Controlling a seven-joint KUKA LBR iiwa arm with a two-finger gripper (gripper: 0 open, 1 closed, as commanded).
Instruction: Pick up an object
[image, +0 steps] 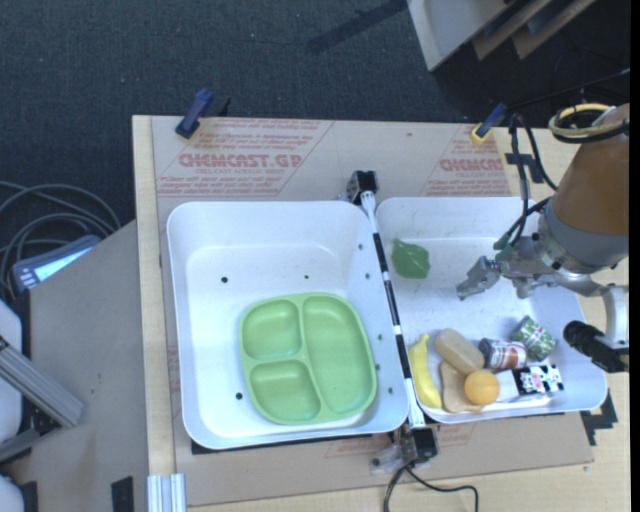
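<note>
Grey arm (590, 215) reaching leftward over right bin (440, 215), end effector (478, 280) state unclear

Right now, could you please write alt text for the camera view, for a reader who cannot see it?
The arm's gripper hangs over the right bin, beside a green object at the bin's far left, with nothing between its fingers. A banana, an orange, a can and other small items crowd that bin's near end. The left bin holds a green divided tray.

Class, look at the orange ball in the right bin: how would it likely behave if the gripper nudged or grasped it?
The orange ball looks round, so it may roll. Its smooth skin might slip between fingers. The banana crowds it, perhaps hindering a clean grasp.
</note>
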